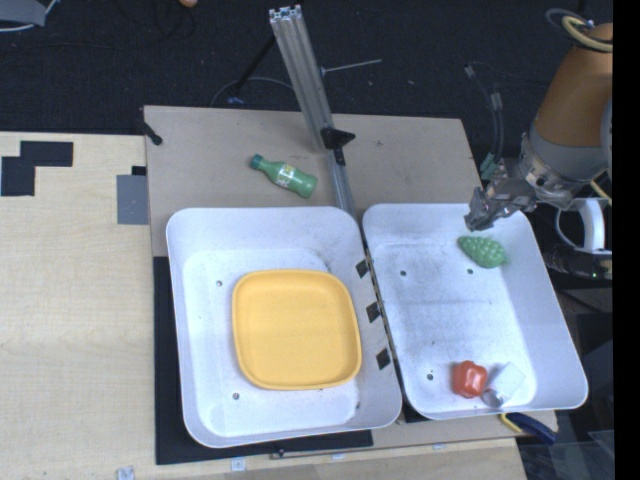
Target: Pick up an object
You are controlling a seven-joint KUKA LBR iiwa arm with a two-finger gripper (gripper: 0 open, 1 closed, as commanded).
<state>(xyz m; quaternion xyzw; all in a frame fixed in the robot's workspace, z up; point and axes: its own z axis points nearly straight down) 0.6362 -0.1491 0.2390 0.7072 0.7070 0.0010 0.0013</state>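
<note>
- Under the gripper [482,215] and spreading out to its left: bench [400,158], tan board, carrying both bins.
- Left bin [195,268]: well left of the gripper and lower in frame, white, shallow, rounded corners.
- Right bin [440,308]: directly below the gripper; the gripper sits over its far right corner, close to the rim.
- Arm [575,108]: reaches in from the right, orange band above a grey wrist, up and right of the gripper.
- Yellow plate [296,328]: flat in the left bin, far left of and below the gripper, roughly centred there.
- Metal rail [305,68]: slanted strut, up and left of the gripper, its foot on the bench beyond the gap between the bins.
- Green bottle [284,175]: lying on its side on the bench outside the bins, well left of the gripper, at about its height in frame.
- Green lump [483,251]: bumpy, in the right bin just below the gripper, very near the tips; contact not resolvable.
- Red object [469,379]: near corner of the right bin, well below the gripper, with a pale clear object [503,381] just beside it on the right.
- Gripper itself: dark, pointing down and left. Nothing visible between its tips. Open or closed: can't tell at this resolution.
</note>
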